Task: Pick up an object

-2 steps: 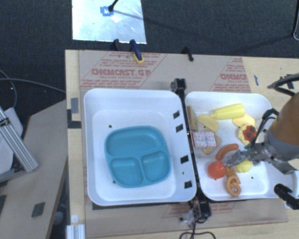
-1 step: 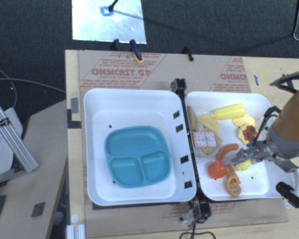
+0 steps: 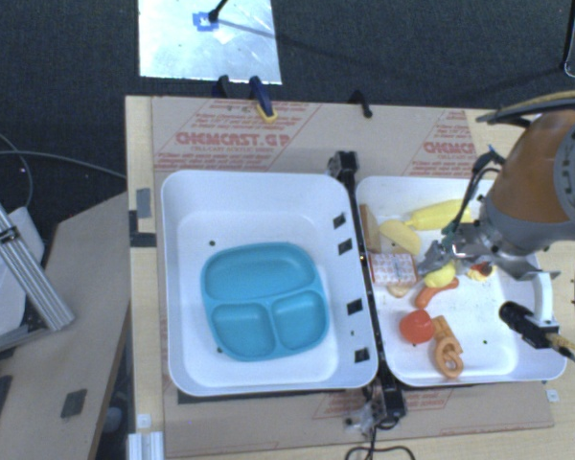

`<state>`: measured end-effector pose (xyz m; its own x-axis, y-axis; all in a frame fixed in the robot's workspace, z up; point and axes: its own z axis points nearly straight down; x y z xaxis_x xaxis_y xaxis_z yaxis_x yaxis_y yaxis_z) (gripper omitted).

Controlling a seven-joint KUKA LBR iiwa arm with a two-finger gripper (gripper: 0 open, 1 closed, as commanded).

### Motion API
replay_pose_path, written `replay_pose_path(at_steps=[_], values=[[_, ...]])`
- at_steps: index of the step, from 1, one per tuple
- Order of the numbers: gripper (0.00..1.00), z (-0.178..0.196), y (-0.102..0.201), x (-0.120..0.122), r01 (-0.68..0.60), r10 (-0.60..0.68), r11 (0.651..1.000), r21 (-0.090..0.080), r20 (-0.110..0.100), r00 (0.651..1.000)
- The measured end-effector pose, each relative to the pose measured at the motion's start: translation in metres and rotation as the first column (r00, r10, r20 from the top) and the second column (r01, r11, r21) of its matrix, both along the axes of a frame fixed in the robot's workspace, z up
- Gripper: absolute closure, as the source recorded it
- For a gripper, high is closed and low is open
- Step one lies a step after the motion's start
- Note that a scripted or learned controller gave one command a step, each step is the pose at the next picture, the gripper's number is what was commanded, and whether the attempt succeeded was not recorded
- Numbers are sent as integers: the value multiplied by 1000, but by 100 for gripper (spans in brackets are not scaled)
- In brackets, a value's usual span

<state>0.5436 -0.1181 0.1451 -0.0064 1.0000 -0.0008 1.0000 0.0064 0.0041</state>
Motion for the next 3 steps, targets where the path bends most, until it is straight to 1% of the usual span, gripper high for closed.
replay_pose_path(at_steps=[1, 2, 3], values=[[100, 28, 11, 7, 0, 0, 1000, 0, -1, 1000], [100, -16, 30, 14, 0, 0, 1000, 1, -4, 1000], [100, -3, 29, 15, -3, 3, 1000, 1, -1, 1000]])
